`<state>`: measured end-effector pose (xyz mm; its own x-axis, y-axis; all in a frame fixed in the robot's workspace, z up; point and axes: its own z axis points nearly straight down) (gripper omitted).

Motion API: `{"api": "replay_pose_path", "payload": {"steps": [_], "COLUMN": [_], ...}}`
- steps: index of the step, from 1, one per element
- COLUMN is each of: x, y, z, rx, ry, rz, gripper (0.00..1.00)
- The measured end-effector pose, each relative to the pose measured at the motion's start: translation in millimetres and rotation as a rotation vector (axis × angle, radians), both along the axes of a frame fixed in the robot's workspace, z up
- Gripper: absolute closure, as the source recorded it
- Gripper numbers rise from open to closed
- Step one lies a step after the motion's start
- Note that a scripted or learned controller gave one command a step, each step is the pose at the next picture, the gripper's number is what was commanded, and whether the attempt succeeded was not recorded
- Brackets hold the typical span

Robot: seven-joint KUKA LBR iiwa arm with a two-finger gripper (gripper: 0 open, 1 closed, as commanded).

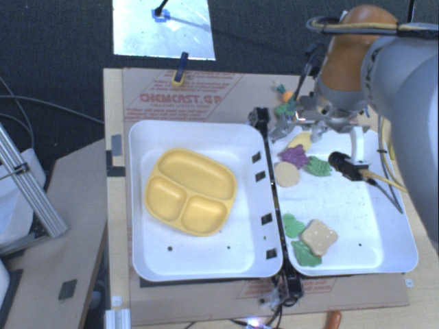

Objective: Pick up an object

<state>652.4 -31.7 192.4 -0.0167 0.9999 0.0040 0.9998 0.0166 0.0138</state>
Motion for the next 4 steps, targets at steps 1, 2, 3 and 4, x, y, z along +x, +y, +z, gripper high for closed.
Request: {"api": "replay_pose_path", "payload": {"steps": [1,2,3,4], "x": [-2,-32,-109,-154], "y": [-9,-63,-69,21], "z": [4,-112,-109,-3], "rx": [-0.005,-0.005,-0.003,0.000], "ry": [0.008,0.023,0.020,0.009], "rz": [-0.008,-0.021,-0.019,-0.005], "gripper": [1.00,1.00,1.00,1.00]}}
